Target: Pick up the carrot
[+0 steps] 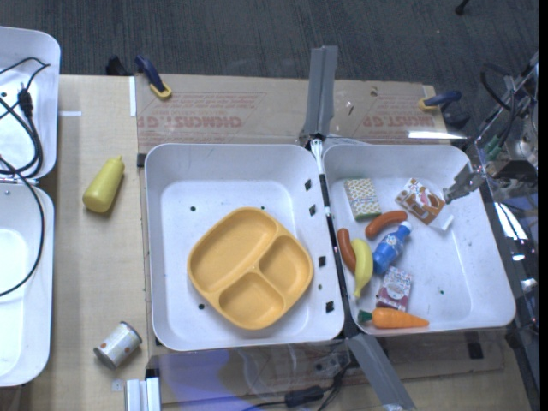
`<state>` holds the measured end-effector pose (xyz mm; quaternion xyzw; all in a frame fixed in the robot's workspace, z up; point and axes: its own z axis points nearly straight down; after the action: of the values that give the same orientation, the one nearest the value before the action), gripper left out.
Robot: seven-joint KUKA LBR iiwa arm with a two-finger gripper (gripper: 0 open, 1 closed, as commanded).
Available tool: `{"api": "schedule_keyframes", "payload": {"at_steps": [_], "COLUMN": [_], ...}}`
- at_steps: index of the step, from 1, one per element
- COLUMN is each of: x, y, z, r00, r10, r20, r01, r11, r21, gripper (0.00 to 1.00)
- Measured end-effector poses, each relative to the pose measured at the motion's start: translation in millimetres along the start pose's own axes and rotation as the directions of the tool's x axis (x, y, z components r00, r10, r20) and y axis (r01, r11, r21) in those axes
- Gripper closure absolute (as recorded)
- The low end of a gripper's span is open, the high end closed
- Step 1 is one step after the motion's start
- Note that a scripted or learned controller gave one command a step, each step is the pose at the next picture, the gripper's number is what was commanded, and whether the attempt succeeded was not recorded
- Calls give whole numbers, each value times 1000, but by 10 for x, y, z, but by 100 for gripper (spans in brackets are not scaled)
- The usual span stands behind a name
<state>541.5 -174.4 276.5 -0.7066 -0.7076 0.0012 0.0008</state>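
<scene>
My pincer (pixel 456 188), grip unreadable, hangs far from the carrot (pixel 399 318), which hugs the bin (pixel 479 315) wall and may slip.

The arm (pixel 514 157) at the right is cut off by the picture's edge, and its gripper's (pixel 455 188) fingers are too small to read. Two white trays (pixel 26 229) are cut off at the left edge.

The orange carrot (pixel 399 318) lies flat along the right bin's (pixel 479 315) near wall, green end left, tapered tip pointing right.
</scene>
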Motion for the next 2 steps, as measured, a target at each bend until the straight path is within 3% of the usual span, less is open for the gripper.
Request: {"api": "schedule_keyframes", "payload": {"at_steps": [1,2], "x": [498,785], "y": [-387,-628], "z": [1616,1847], "r00": [999,930], "r10": [-36,-368], "r20": [3,1], "r01": [36,368], "r11": [999,930], "r21": [-12,-4], "gripper": [0,0]}}
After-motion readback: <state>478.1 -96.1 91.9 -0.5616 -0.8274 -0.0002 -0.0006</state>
